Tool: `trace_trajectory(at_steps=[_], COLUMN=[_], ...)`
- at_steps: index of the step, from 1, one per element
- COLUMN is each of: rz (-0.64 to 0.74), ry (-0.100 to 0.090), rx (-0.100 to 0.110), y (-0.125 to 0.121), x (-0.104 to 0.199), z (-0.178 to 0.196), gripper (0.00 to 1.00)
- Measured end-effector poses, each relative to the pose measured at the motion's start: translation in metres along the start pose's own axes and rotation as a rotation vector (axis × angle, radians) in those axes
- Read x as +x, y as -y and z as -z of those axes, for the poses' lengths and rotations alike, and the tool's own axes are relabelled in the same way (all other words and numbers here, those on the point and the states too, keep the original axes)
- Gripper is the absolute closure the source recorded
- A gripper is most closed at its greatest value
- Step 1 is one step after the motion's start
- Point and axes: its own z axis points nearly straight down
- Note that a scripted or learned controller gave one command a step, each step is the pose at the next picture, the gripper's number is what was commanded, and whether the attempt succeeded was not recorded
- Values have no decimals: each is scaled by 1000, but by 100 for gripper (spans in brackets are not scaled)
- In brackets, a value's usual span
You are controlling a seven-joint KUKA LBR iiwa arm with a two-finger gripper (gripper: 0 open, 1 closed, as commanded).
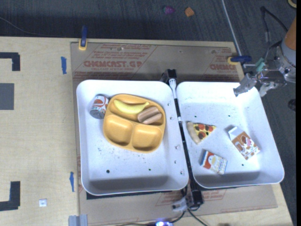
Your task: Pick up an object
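Here: gripper (251, 84) open, holding nothing; right bin (270, 131): one pizza slice (201, 131), two cartons (243, 143).

Robot arm (290, 51), upper right of the frame: a rounded pale grey housing is seen at the right edge, with an orange band above it in the top right corner. Thin dark cables are looped beside it towards the top of the frame. Gripper (250, 87), just left of the housing: a cluttered metal assembly in grey and black is presented, with small teal-green parts. Two short fingers (242, 88), light grey, are borne at its lower end.
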Motion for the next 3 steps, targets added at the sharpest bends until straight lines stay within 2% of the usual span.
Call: trace_trajectory(at_steps=[1,2,3], rz=[-1,0,-6], ry=[0,7,19], rx=[1,-18,-27], y=[58,117,116], x=[-25,47,42], z=[-165,-179,-168], gripper=[0,0,100])
